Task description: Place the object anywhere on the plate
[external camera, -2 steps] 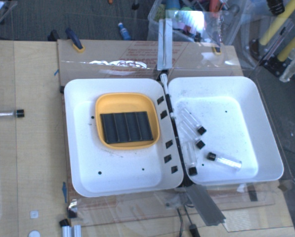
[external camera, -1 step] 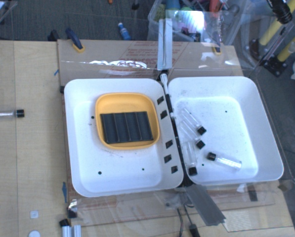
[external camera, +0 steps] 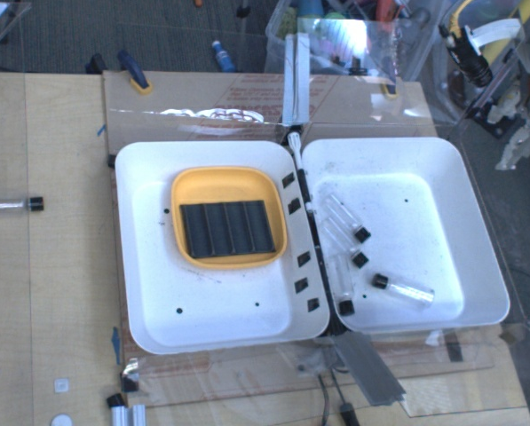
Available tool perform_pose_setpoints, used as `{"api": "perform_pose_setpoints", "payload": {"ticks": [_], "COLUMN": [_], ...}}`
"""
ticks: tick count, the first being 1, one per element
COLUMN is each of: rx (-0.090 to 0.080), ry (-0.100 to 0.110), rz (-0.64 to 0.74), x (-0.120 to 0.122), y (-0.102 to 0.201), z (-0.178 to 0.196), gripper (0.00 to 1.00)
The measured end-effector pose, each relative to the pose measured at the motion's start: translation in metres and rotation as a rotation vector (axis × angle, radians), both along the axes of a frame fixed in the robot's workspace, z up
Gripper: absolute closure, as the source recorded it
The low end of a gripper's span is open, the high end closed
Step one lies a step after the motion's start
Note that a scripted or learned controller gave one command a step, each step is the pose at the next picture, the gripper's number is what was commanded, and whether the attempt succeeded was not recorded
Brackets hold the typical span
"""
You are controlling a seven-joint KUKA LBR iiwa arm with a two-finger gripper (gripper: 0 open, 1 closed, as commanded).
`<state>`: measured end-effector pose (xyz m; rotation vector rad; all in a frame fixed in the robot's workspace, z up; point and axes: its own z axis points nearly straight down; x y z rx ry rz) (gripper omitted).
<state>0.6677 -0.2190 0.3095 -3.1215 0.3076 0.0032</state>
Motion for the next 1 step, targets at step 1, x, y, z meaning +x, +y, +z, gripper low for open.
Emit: {"api": "perform_pose_setpoints", "payload": {"ticks": [1], "rx": [0.000], "ry": [-0.002], "rz": [0.001], "x": [0.0003], "y": [0.0002], "z": [-0.0128], "gripper": [0.00]}}
